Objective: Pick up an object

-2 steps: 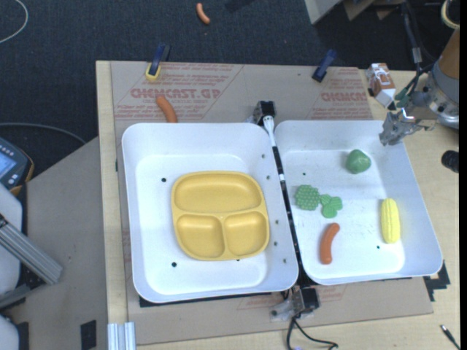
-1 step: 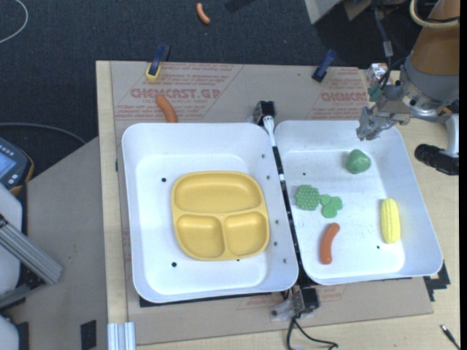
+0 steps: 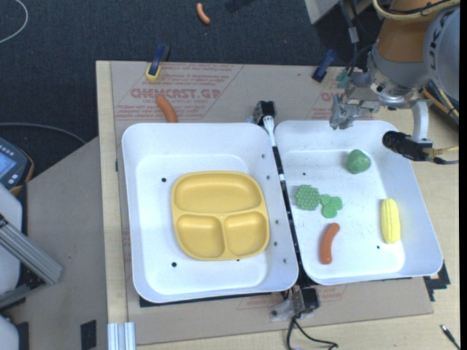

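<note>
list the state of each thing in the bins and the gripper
gripper: above the right bin's far edge, holding nothing
yellow tray: lying flat in the left bin
green ball: resting in the right bin
broccoli: lying on its side
sausage: lying flat
corn: lying flat near the right wall

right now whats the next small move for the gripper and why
Probably a short shift over the round green toy ball and then a descent. The two-finger gripper hangs at the far rim of the right white bin, with nothing seen between its fingers, and that ball lies closest to it, apart from the other toys.
</note>
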Available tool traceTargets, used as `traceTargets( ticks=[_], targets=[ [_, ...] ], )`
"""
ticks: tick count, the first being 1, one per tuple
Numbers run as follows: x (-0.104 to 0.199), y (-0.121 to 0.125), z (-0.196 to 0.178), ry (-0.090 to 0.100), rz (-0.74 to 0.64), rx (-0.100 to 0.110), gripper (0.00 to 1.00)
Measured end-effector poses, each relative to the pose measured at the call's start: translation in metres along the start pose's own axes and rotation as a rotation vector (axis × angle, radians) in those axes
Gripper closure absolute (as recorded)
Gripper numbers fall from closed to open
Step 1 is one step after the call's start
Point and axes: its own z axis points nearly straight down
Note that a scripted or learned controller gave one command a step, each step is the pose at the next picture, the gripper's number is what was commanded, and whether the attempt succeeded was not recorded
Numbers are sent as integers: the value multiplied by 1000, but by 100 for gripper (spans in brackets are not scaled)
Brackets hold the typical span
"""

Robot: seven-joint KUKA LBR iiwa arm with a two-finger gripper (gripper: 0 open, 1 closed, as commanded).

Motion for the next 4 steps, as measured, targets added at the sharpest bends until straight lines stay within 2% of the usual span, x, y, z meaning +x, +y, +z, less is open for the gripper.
traceTargets(
  ticks=[1,2,3,4],
  targets=[
    [22,6,-2,-2,3,1,100],
    [29,3,2,-1,5,6,100],
    [35,5,-10,-1,5,0,100],
    [16,-6,-7,-1,8,7,100]
  ],
)
